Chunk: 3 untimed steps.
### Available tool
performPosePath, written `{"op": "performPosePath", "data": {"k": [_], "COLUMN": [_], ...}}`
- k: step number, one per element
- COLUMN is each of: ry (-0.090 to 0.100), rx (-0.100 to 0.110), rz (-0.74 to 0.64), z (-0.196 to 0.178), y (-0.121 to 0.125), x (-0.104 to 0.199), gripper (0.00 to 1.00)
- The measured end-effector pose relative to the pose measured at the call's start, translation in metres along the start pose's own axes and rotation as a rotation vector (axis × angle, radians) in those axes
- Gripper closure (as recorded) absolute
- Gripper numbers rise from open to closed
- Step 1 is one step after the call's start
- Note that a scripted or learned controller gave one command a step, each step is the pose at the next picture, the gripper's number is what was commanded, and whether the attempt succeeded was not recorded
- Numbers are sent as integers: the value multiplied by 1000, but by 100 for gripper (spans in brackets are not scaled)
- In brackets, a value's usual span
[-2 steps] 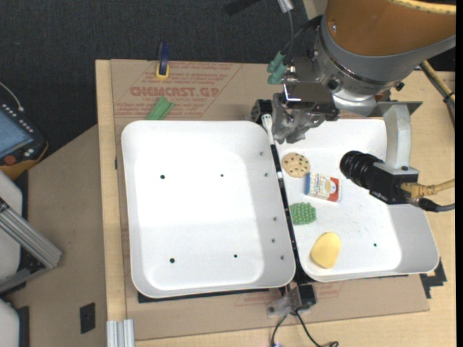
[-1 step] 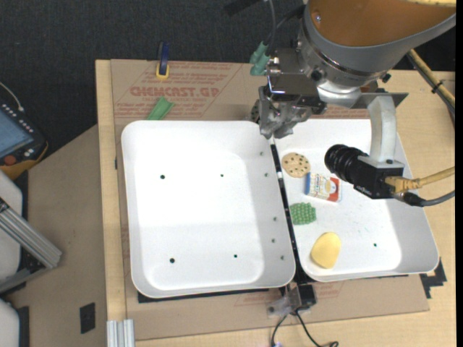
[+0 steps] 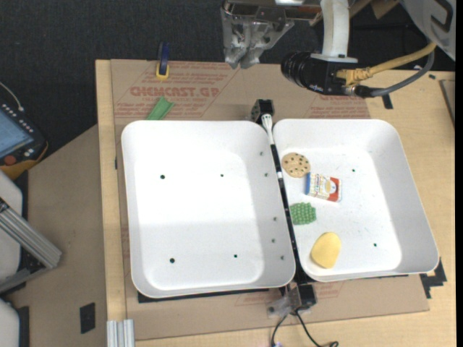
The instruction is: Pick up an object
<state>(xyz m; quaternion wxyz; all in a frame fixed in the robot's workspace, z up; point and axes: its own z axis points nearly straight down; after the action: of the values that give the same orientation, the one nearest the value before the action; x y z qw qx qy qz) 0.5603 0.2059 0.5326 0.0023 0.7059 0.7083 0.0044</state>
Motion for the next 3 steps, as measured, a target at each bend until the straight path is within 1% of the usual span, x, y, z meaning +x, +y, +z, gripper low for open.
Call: {"op": "performPosePath", "data": {"k": [1,2,3], "ry": [-7,-1,-5], "rx": [22,-5,18], "rz": [1,12,-3], "z": [99,-11,53], "y": [-19,-29,-45], "x": [19,-65,0], "gripper": [100,100,100]}}
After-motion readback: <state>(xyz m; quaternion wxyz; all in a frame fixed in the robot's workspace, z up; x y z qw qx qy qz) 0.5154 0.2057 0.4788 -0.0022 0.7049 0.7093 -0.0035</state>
